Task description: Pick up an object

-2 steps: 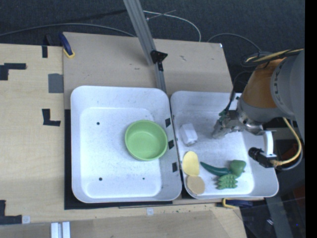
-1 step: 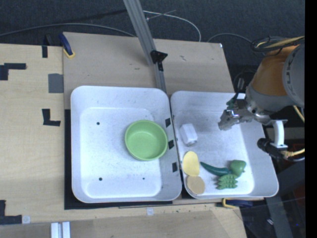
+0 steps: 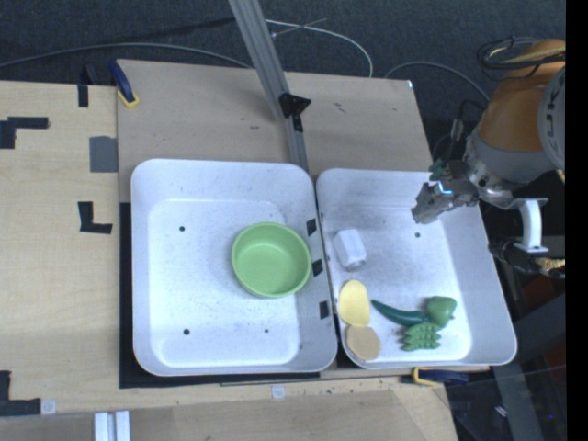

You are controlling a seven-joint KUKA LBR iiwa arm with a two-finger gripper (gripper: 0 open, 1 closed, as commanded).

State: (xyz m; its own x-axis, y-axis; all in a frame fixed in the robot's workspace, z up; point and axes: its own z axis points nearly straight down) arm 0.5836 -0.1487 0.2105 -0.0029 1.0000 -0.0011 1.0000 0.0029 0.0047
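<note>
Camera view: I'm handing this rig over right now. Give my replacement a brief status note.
End effector: above the upper right part of the right white bin, nothing seen in it.
Right bin contents: small pale grey block, yellow oval piece, tan round piece, dark green curved toy, green bumpy toy, all near the front.
Left white bin: round green plastic bowl.
Done: nothing picked yet.
Left: descend, grasp one object, lift.

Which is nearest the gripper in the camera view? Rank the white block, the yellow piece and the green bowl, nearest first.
From the gripper:
1. White block, right bin, near its left wall.
2. Yellow piece, right bin, lower left.
3. Green bowl, left bin.
</note>
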